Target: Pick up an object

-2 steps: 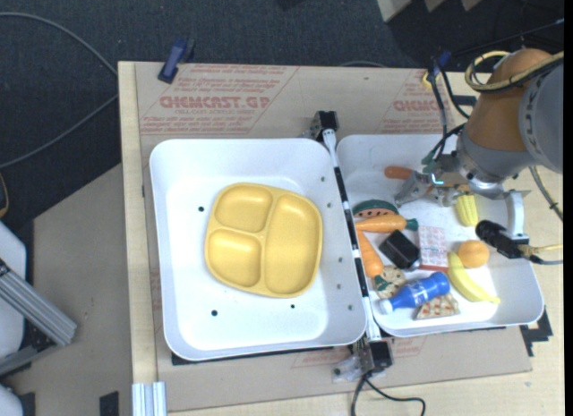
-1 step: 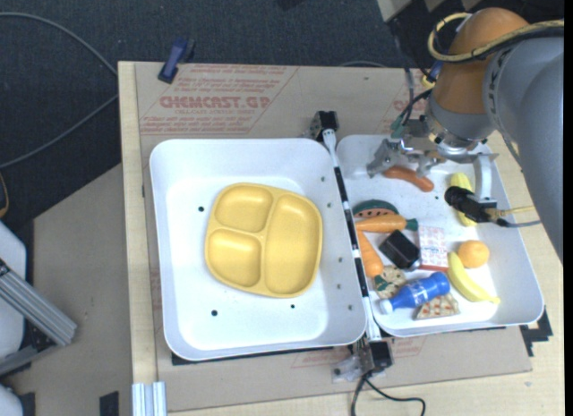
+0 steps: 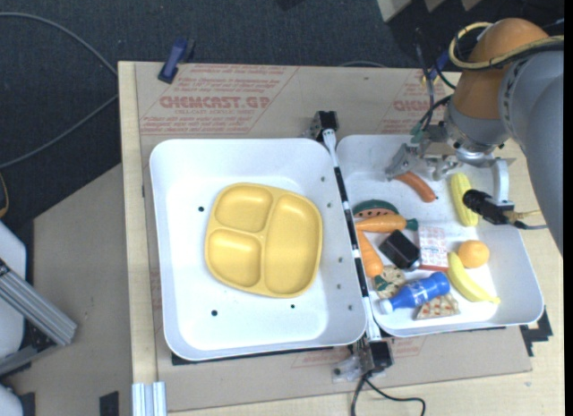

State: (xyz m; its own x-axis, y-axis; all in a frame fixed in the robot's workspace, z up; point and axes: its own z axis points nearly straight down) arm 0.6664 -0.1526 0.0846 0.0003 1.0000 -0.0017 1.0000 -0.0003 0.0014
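My gripper hangs low over the far part of the right bin, below the arm's orange band. Its grey fingers stand apart, open, with nothing between them. Just in front of the fingertips, a small orange-red sausage lies on the bin floor. A yellow corn cob lies to its right. Toward the front are a carrot on a green piece, a black block, a red-and-white packet, an orange, a banana and a blue bottle.
The left bin holds a yellow divided plate. A second carrot lies along the right bin's left wall, and a pizza slice sits at its front. The arm's body covers the bin's far right corner. A black clip sits between the bins.
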